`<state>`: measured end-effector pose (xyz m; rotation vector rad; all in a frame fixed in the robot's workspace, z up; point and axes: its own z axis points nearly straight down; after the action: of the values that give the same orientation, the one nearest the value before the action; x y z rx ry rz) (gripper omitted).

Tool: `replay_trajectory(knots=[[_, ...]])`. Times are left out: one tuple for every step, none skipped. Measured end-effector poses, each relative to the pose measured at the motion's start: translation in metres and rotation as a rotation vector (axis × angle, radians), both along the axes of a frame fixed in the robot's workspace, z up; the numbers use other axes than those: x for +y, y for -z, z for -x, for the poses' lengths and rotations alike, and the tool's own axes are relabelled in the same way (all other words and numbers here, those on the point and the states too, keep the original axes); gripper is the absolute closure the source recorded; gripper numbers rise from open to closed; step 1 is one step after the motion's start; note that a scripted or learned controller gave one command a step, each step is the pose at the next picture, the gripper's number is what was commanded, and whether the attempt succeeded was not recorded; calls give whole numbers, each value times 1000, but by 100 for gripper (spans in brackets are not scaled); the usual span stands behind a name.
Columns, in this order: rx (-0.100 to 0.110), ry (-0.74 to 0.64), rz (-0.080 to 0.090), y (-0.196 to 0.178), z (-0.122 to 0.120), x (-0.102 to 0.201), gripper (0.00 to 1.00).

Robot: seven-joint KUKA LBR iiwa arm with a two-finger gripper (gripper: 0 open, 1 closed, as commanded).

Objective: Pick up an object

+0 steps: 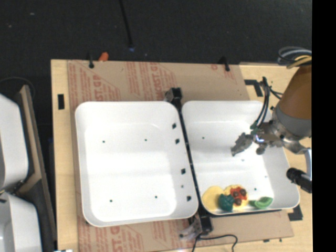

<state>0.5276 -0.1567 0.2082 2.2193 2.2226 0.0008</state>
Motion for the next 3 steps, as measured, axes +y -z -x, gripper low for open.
replay_trajectory(knots=[[10,7,-2,113,11,-57,0],[0,2,0,107,8,-55,0],[-2,1,0,80,38,-19,0]])
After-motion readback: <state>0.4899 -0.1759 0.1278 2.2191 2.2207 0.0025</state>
